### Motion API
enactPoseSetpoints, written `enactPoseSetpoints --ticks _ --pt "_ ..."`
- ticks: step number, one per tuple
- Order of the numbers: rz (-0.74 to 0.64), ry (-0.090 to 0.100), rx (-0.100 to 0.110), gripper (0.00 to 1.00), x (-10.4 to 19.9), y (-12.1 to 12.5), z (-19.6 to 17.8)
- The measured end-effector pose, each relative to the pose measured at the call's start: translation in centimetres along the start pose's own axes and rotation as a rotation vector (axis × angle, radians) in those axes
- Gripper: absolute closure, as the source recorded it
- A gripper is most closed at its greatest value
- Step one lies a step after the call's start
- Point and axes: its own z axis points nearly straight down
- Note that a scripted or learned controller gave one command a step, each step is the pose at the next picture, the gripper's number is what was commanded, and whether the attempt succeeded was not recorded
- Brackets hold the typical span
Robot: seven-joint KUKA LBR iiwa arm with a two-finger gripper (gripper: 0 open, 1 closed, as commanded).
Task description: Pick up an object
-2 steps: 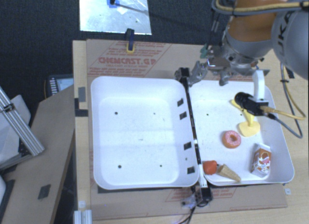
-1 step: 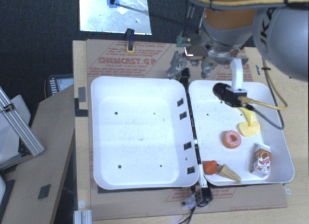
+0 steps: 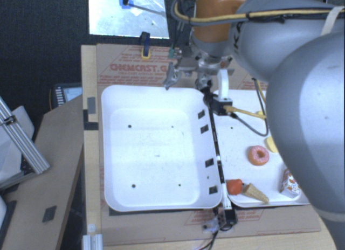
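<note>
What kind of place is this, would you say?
Probably a robotics lab test bench: a grey arm reaches over two white bins, toy food like a doughnut lies in the right one, and cables run along the cardboard-covered bench.

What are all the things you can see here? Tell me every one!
Left bin: one, white, on the bench.
Right bin: one, white, beside the left bin, partly under the arm.
Donut: one, pink, in the right bin.
Cone: one, tan, near the right bin's front edge.
Orange toy: one, orange-red, touching the cone's left end.
Packet: one, white with orange print, right bin, partly hidden by the arm.
Yellow thing: one, right of the donut, mostly hidden.
Arm: one, grey with an orange band.
Gripper: one, above the bins' back edge.
</note>
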Motion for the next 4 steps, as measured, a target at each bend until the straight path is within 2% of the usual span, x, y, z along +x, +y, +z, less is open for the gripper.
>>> enactPoseSetpoints --ticks 1,2,3,4 --pt "-0.002 0.006 -0.009 0.00 2.7 -8.9 -11.9" --pt "0.012 -0.002 -0.013 0.00 -3.2 0.1 -15.4" --pt "0.007 -0.001 0.013 0.00 -2.0 -0.5 4.0" --pt "-0.003 0.008 -0.021 0.00 3.2 -4.5 -14.8"
